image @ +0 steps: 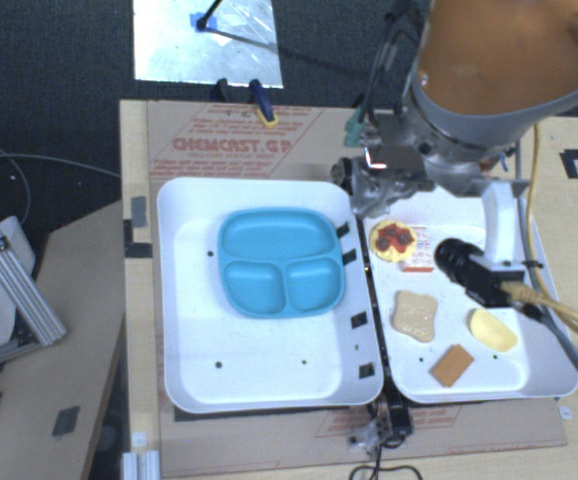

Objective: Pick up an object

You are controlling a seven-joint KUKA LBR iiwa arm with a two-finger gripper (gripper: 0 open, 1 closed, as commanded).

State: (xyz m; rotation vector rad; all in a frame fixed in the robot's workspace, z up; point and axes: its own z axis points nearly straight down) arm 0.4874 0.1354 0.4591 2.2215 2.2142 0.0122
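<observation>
The right bin (539, 373) holds a small round pizza with red topping (394, 240), a pale bread-like piece (415, 315), a yellow lemon-like piece (493, 329) and a brown cracker (452, 365). My gripper (374, 193) hangs over the far left corner of that bin, just beyond the pizza, close to the divide between the bins. The wrist covers its fingertips. A blue divided plate (280, 262) lies in the left bin (194, 368).
The arm's large orange and grey body (509, 58) fills the upper right above the right bin. A cardboard sheet (231, 143) lies under both bins. A shiny foil sheet (207, 28) sits beyond the bench at the back.
</observation>
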